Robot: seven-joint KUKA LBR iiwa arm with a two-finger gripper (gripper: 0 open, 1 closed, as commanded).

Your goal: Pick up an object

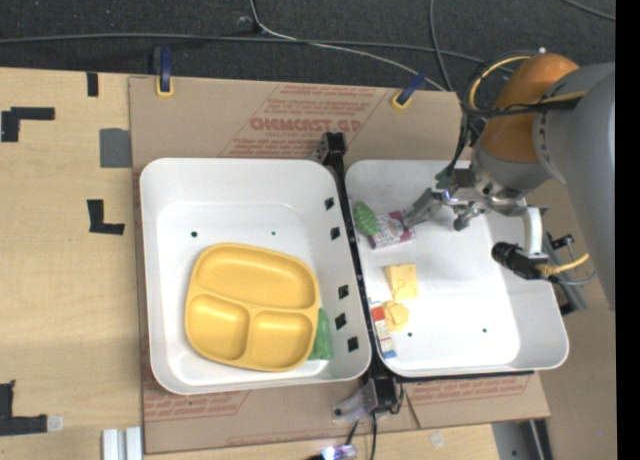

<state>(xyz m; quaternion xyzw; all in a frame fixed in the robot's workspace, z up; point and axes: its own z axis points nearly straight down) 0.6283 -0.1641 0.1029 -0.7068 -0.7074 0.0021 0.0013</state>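
Nearest the camera, in the right bin [520,348], a small red-and-white packet [381,326] lies tight against the bin's left wall, long axis running along that wall. Just beside it, a crumpled yellow scrap [397,315], and touching or nearly touching that, a flat yellow square [402,279], pale, sticky-note-like, lying flush on the bin floor.

Left bin [160,248] holds a yellow divided tray [250,305], three compartments, filling most of the floor. A green item [322,336] is wedged between the tray's right edge and the bin wall; mostly hidden.

Farther back in the right bin: a green object [364,218], small, with a pink-and-white wrapper [391,231] touching it on its right. The pair lies slantwise, long axis running from upper left to lower right.

Gripper [418,210] sits low in the right bin's far half, reaching in from the right, the fingers pointing left toward the wrapper. Key relation: the wrapper lies just left of and slightly nearer than the fingertips, close but apparently apart. Finger spread is unreadable from here; the tips blur into the wrapper's edge. Nothing is visibly held.

Judgement: the green-and-pink pair is the likeliest target; the yellow square is well apart, toward the near side, and looks too flat to grasp easily.

Behind the bins: cardboard sheet [300,118], clamped at its far edge.
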